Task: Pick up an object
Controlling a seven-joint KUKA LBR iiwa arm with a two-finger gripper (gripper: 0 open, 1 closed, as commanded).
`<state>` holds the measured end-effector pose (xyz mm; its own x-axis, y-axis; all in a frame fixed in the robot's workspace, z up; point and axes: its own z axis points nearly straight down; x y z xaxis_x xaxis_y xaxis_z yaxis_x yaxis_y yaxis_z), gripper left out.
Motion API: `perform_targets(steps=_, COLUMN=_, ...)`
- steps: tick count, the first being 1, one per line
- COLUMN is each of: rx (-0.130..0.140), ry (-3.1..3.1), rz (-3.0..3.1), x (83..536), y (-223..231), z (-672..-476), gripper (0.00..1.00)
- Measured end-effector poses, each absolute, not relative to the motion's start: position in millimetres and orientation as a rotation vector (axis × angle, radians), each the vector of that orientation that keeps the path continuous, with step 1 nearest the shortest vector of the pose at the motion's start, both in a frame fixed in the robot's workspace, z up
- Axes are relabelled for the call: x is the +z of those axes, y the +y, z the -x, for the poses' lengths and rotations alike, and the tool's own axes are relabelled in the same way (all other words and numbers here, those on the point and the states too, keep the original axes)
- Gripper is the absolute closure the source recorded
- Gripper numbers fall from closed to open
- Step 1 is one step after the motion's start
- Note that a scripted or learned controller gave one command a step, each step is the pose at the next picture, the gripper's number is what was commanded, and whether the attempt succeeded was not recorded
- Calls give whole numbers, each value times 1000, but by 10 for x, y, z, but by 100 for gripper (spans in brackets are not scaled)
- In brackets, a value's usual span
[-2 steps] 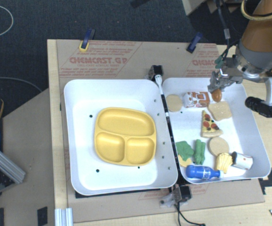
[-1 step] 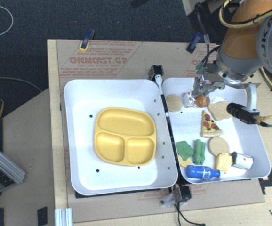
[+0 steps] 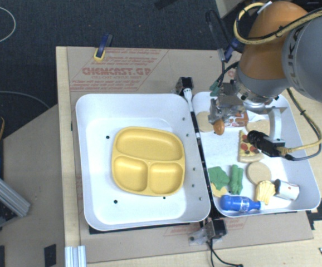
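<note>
My gripper [image 3: 220,119] hangs over the far left corner of the right bin [image 3: 311,189]. A small orange-brown toy piece [image 3: 219,128] sits right at its lower end; whether it is gripped is unclear. A tan round piece [image 3: 204,121] lies just to its left. Nearer the camera lie a pizza slice [image 3: 247,147], a round cookie [image 3: 258,172], green toy vegetables [image 3: 226,177], yellow fries [image 3: 265,191], a white cup [image 3: 287,190] and a blue bottle [image 3: 239,204].
The left bin [image 3: 91,121] holds a yellow divided plate [image 3: 147,160]. A black cable connector [image 3: 264,142] and yellow hose hang off the arm over the right bin. The bins' shared wall [image 3: 197,143] runs just left of the gripper.
</note>
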<state>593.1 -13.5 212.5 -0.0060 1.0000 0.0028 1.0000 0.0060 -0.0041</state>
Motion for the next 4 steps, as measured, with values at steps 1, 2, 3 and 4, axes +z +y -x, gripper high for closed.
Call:
perform_targets(steps=1, rx=-5, ry=-2227, rz=2218, x=2295, y=154, z=-5935, gripper=100)
perform_targets(steps=2, rx=4, ry=-2218, rz=2221, x=2147, y=25, z=-5857, gripper=100)
perform_targets(steps=3, rx=-2, ry=-2223, rz=2222, x=2161, y=39, z=-5953, gripper=100)
perform_targets(steps=4, rx=-4, ry=-2225, rz=2221, x=2259, y=147, z=-5922, gripper=100)
